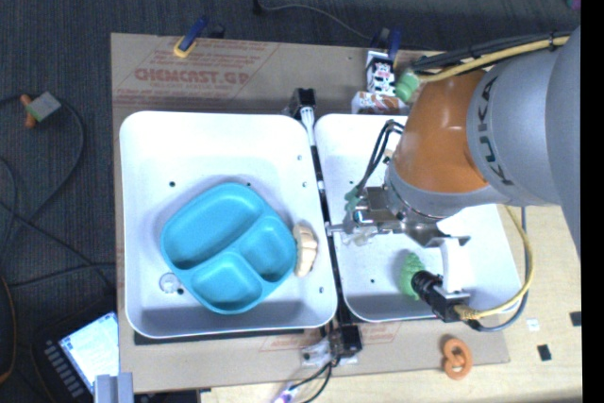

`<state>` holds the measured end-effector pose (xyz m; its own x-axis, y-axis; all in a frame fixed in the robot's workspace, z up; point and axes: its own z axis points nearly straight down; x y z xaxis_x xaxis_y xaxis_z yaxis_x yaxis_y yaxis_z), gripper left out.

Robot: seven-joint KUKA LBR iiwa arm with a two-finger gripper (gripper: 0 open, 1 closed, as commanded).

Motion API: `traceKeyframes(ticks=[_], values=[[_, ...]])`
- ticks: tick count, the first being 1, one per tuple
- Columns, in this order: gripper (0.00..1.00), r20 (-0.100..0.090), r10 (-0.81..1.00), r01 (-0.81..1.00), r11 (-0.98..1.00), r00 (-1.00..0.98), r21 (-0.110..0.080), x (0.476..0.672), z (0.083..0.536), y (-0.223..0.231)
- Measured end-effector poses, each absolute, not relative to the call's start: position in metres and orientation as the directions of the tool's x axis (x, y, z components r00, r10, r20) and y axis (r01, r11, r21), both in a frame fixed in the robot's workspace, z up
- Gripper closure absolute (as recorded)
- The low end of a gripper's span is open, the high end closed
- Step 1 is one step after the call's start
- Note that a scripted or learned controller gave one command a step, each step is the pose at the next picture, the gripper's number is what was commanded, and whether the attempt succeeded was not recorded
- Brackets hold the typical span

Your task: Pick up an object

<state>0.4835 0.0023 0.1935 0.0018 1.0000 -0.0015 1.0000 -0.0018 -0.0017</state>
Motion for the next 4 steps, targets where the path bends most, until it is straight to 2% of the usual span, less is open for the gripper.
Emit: traceKeyframes(ticks=[1, 3, 4], values=[[1.0, -0.001, 1.0, 1.0, 0.001, -0.001, -0.002, 0.536, 0.184, 0.013], [1.0, 0.0, 1.0, 1.0, 0.0, 0.0, -0.002, 0.549, 0.184, 0.032], [1.0, -0.001, 1.0, 1.0, 0.001, -0.001, -0.001, 0.576, 0.186, 0.03]])
